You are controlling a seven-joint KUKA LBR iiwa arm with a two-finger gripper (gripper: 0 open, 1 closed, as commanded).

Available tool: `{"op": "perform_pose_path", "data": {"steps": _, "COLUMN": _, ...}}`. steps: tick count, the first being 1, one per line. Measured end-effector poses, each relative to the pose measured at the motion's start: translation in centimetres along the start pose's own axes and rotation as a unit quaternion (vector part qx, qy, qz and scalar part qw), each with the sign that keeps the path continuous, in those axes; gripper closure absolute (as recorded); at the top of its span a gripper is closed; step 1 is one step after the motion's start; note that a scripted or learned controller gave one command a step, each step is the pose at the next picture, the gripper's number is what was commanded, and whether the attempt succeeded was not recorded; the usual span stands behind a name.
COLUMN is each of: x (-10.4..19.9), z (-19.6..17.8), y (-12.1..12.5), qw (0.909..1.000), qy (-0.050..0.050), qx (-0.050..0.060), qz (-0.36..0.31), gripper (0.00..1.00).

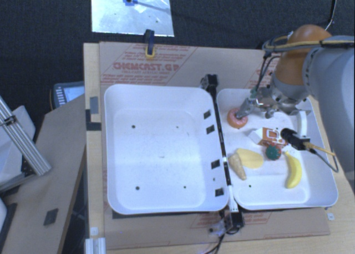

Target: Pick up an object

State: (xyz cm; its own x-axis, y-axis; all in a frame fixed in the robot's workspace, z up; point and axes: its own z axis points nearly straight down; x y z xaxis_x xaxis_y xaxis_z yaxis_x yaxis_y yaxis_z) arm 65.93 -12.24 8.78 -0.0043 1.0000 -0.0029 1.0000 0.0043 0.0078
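The gripper [243, 110] is reaching down into the right bin [319, 194], its tip touching or just over the pink ring [237, 119]; I cannot tell its grasp. A banana [293, 171] is lying well apart.

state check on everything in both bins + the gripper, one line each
gripper: low in the right bin, at the donut; grasp unclear
donut: flat on the bin floor, under the gripper tip
banana: lying flat, untouched
yellow piece: lying flat, beside the cone
cone: on its side
green ball: resting beside the small box
small box: lying flat
left bin: bare floor showing
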Motion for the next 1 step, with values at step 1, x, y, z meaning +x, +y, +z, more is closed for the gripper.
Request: {"op": "perform_pose_path", "data": {"steps": 1, "x": 1.38, "z": 0.05, "y": 0.83, "qw": 1.0, "qy": -0.001, "qx": 0.009, "qz": -0.001, "gripper": 0.0}}
